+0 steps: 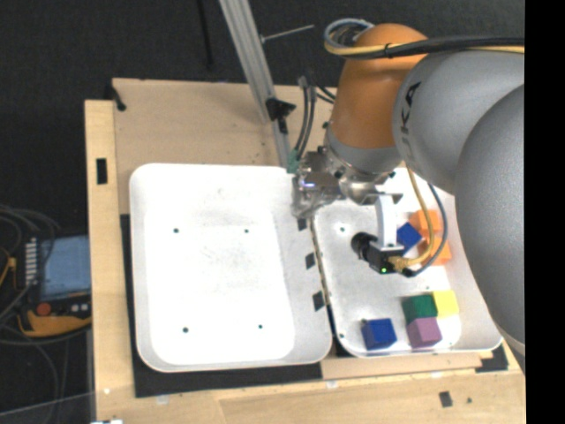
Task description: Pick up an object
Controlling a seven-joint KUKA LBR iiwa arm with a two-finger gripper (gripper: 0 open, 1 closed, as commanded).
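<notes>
While the arm (380, 104) hangs over the right bin (349, 281), the jaws sit low at its far left corner; whether they are spread or pressed together cannot be told. A blue block (378, 333), green block (420, 307), yellow block (446, 302) and purple block (425, 331) cluster at the bin's near end, squarish, without a clear long axis.

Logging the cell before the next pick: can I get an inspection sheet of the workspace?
Surface: wooden bench bearing left bin and right bin, side by side.
Job's things: in the right bin, near blue block, far blue block, green block, yellow block, purple block, orange piece partly hidden.
Clutter: nothing seen.
Grippers: pincer at the right bin's far left corner, apart from every block.
Cables: dark loops on the floor left of the bench.
Surroundings: blue-grey box left of the bench; slanted metal pole behind.
</notes>
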